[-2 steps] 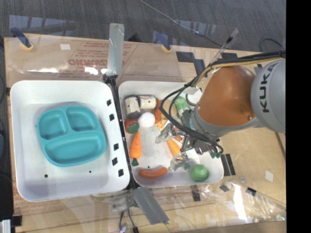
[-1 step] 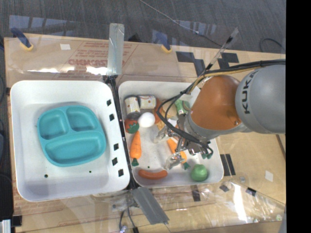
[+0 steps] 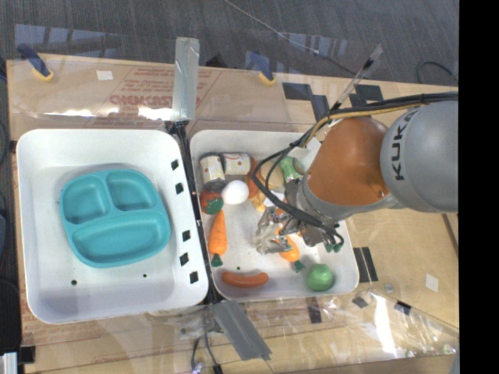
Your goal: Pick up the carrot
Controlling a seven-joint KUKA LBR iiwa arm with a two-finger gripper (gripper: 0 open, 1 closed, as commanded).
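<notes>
The carrot (image 3: 218,234) is orange with a green stub at its lower end. It lies lengthwise along the left wall of the right bin (image 3: 348,249), just below a white egg (image 3: 235,192). My gripper (image 3: 274,234) hangs low over the middle of that bin, about a hand's width to the right of the carrot and apart from it. A small orange piece (image 3: 291,252) lies right under the gripper's lower edge; whether they touch is unclear. The arm's orange band (image 3: 347,166) hides the bin's right half.
In the right bin are two small cans (image 3: 224,167), a red fruit (image 3: 211,202), a red sausage (image 3: 244,279) and a green ball (image 3: 320,276). The left bin (image 3: 39,271) holds a teal divided plate (image 3: 115,215). Black cables loop beside the wrist.
</notes>
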